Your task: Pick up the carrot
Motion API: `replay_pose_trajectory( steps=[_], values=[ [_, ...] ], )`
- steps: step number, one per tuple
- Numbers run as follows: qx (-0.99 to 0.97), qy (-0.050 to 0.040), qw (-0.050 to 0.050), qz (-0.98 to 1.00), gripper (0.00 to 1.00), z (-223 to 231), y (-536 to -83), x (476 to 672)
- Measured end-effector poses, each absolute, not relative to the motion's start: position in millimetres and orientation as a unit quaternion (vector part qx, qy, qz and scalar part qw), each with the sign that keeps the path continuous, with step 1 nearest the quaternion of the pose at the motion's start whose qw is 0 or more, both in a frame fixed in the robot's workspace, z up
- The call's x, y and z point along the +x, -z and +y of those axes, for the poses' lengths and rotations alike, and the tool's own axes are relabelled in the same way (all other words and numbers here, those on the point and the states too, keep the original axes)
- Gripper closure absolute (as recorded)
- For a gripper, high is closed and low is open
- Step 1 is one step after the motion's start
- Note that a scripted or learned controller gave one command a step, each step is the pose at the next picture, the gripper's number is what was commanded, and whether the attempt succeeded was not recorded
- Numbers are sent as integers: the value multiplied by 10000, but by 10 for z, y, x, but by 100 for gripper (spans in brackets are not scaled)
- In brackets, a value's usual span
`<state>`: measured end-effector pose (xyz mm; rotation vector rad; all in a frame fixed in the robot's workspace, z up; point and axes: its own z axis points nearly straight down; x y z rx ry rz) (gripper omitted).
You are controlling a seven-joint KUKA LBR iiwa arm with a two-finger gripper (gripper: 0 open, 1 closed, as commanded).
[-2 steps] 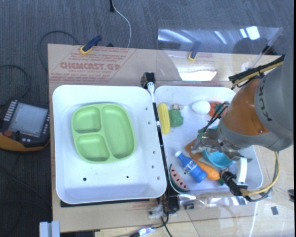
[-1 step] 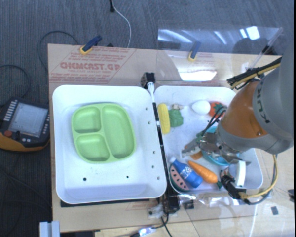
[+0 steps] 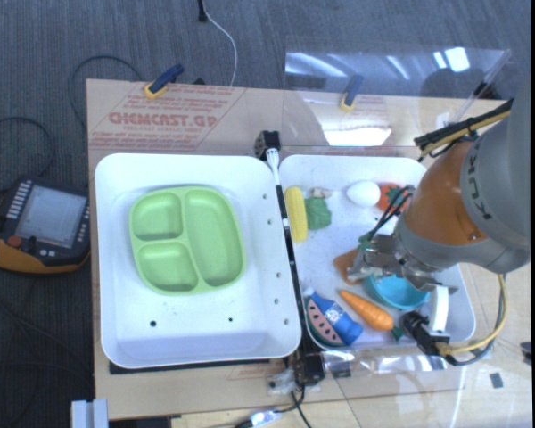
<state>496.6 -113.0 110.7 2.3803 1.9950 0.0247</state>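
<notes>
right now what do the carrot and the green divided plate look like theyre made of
Carrot: probably moulded plastic, a toy; uniform orange, smooth, slightly shiny. Green divided plate: likely plastic too; even pale green, rounded moulded compartments, soft sheen.

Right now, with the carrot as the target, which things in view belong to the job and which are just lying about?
Belongs to the job:
carrot, lying in the right bin
gripper, low over that bin

Just lying about:
watermelon slice
corn cob
green leafy piece
white egg
blue bowl
green divided plate in the left bin
</notes>
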Motion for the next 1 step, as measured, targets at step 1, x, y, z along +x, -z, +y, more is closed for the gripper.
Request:
replay_pose_trajectory(
  steps=[1],
  values=[
    [7673,-39,106,6412,0,-1119,-1063,4924]
  ],
)
